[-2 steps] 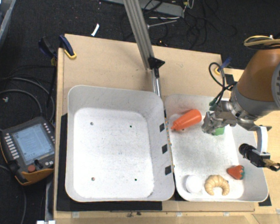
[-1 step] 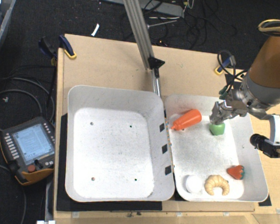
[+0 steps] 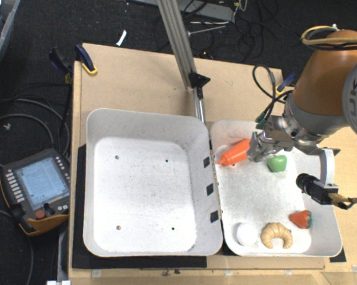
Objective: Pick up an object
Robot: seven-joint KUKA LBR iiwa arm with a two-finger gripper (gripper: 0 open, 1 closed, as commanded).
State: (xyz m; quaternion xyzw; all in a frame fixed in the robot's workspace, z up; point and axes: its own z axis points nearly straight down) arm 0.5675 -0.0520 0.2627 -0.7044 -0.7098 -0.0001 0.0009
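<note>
A wooden bench [image 3: 146, 83] bears two white bins [image 3: 143, 185] side by side.

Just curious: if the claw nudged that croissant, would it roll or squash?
The croissant probably wouldn't roll: its curved crescent lies flat in the bin. Its glossy look suggests a stiff, light plastic toy, so it may slide rather than squash.

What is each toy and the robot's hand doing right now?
Gripper: low in the right bin, at the carrot's end.
Carrot: lying tilted by the bin's left wall.
Green pepper: resting beside the gripper.
Strawberry: lying loose.
Croissant: lying flat.
White ball: resting beside the croissant.
</note>
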